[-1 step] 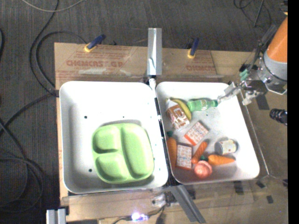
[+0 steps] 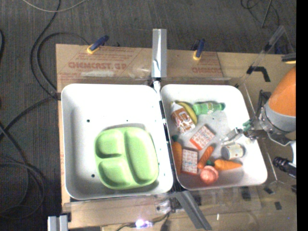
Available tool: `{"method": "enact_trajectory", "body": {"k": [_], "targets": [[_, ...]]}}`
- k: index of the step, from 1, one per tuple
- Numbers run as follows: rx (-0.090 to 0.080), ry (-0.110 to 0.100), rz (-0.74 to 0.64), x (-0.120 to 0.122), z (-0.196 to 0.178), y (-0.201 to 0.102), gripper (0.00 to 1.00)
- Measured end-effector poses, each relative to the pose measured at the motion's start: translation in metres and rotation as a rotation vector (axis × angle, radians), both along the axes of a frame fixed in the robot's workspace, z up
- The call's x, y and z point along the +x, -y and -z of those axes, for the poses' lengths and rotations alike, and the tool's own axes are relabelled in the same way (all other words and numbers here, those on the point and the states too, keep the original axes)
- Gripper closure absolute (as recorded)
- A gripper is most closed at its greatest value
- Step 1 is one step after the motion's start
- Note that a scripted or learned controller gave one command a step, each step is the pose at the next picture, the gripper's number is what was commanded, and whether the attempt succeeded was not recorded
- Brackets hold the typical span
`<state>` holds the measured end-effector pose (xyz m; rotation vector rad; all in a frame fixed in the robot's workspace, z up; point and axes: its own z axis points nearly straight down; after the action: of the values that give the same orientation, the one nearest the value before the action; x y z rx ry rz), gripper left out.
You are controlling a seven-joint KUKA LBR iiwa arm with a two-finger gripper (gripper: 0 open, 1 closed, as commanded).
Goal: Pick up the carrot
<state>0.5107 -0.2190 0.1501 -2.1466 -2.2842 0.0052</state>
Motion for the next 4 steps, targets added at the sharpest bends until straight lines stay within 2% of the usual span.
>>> {"method": "enact_trajectory", "body": {"k": [1, 2, 3, 4], "targets": [[-0.002, 0.010, -0.184, -0.017, 0.047, -0.029, 0.00], [-0.017, 0.033, -0.192, -0.018, 0.057, -0.035, 0.00], [-0.005, 0.032, -0.145, -0.017, 0.057, -0.032, 0.00], [-0.006, 0.032, -0.142, -0.017, 0.057, -0.032, 0.00]]}}
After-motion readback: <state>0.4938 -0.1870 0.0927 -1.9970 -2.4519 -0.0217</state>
